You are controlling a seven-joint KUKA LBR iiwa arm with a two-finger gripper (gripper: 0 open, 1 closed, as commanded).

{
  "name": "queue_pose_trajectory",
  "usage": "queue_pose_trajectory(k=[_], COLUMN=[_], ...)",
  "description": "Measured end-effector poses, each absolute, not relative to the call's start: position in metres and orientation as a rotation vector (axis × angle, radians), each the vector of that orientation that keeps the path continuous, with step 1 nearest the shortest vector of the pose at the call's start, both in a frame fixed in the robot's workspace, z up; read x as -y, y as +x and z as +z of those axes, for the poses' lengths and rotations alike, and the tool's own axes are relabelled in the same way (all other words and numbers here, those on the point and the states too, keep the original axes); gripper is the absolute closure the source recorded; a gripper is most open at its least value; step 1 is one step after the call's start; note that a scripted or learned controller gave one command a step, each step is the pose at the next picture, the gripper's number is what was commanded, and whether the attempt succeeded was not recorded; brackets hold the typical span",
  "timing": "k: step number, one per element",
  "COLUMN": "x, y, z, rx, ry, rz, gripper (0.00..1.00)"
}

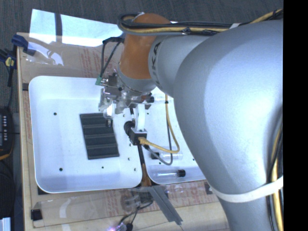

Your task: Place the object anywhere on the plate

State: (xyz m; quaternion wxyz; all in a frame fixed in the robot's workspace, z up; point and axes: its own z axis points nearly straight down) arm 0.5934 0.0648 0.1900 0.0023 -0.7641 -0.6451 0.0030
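Observation:
A dark ribbed rectangular plate lies flat in the left white bin. My gripper hangs over the plate's upper right corner, low above the bin floor, and I see nothing held in it. A small clear tube with a black cap lies near the front edge of the right bin, well apart from the gripper.
The grey arm with its orange band covers most of the right bin. A yellow cable and black hoses hang from the wrist over the divide between the bins. Clear plastic sheeting lies behind the left bin.

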Motion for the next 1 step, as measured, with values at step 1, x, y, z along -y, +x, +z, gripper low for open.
queue_pose_trajectory(k=[1], x=[-0.1301], y=[0.5276], z=[0.1777], rx=[1.411], ry=[-2.802], rz=[0.014], gripper=[1.0])
